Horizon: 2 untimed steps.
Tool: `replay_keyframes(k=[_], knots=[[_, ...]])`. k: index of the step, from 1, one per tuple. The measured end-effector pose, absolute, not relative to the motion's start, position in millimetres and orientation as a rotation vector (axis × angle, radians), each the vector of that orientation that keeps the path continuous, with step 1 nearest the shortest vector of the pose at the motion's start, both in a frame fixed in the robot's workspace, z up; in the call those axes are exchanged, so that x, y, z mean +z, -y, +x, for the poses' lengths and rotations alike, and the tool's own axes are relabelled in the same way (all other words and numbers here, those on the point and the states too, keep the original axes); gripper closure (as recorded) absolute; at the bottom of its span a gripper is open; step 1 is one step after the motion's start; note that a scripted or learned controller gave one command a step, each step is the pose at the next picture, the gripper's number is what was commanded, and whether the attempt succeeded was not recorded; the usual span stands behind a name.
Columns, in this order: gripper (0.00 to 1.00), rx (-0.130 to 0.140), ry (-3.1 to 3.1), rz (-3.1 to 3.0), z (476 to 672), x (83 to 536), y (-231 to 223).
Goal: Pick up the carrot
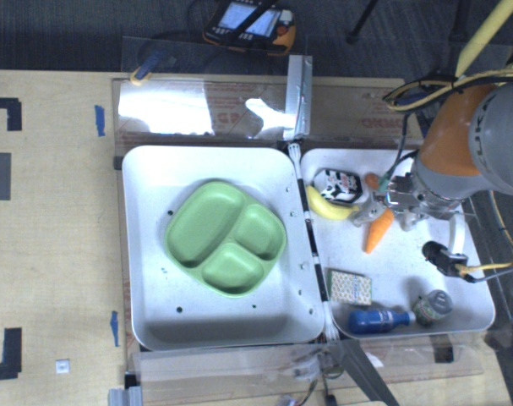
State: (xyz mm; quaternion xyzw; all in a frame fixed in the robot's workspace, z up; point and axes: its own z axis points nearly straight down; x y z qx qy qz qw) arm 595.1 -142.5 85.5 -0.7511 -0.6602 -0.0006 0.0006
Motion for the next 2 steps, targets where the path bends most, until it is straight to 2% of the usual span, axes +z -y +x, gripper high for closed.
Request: replay_keyframes(k=[1, 2], knots=[[1.00, -0.005, 2.074, -2.362, 596.5, 95.6, 142.7], [1.00, 0.002, 2.064, -2.368, 560.1, 206.4, 122.9]])
